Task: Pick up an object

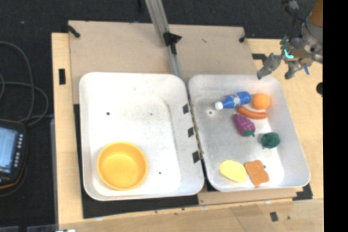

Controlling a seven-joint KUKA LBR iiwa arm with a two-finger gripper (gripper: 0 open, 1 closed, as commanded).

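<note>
Grey two-finger gripper [281,66], fingers spread wide and empty, hovers at right bin's upper-right rim (staging above clustered toys), nearest small round orange ball [261,100]

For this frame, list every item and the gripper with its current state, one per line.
Gripper: open, above bench beyond right bin's far corner, holding nothing.
Blue plastic bottle: lying on its side.
Orange ball: resting in right bin.
Yellow plastic bowl: upright in left bin.
Purple toy eggplant: lying flat.
</note>
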